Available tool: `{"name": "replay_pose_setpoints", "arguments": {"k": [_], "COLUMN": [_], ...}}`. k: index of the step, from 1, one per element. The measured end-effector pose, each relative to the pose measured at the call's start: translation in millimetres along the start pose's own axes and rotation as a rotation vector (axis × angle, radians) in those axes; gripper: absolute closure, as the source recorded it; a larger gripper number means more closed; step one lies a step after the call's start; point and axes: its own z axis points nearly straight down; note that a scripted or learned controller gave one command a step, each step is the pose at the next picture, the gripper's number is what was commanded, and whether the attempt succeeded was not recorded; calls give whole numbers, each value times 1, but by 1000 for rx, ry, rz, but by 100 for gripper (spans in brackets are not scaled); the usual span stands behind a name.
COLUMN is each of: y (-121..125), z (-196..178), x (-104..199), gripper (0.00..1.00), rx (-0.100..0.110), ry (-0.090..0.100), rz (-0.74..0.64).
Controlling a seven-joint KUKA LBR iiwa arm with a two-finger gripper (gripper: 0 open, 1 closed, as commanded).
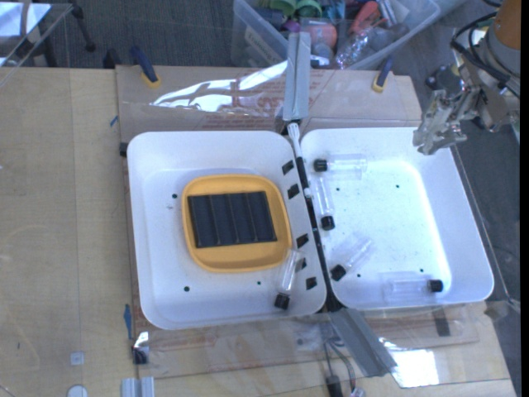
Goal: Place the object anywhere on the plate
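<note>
A yellow plate (237,222) with a dark ridged centre lies in the middle of the left bin (153,246). Several clear tubes with black caps lie in the right bin (463,230): one at the far left (343,165), one along the divider (321,201), one in the middle (353,253) and one near the front right (410,288). Another clear tube (287,278) rests in the left bin just off the plate's front right edge. My gripper (428,141) hangs over the right bin's far right corner, apart from every tube, with nothing seen in it.
A clear tub of coloured toys (331,11) stands behind the bins. A metal bar (296,77) runs back from the divider between the bins. Small black clips (297,213) line that divider. Wooden bench lies to the left.
</note>
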Motion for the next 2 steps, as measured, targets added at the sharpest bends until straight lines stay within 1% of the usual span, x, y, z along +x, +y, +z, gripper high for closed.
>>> {"name": "replay_pose_setpoints", "arguments": {"k": [1,2], "y": [47,70], "z": [97,92], "x": [24,57], "gripper": [100,100], "rx": [-3,-4], "ry": [13,15], "rz": [-208,-367]}}
